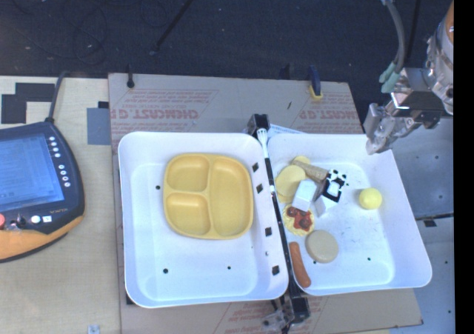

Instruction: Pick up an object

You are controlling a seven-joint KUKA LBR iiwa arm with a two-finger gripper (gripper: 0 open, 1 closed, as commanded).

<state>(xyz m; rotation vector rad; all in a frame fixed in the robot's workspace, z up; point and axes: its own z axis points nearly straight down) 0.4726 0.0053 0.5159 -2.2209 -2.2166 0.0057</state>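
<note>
One small round yellow ball, glossy, unmarked.

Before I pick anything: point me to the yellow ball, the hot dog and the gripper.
Yellow ball (369, 198): camera view, middle of the ball, right bin.
Hot dog (299, 264): camera view, midway along it, by the right bin's left wall.
Gripper (379, 141): camera view, at its fingertips, over the right bin's far corner.

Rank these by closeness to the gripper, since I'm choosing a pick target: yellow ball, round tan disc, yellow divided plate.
1. Yellow ball, right bin, just below the gripper.
2. Round tan disc, right bin, lower middle.
3. Yellow divided plate, left bin.
</note>
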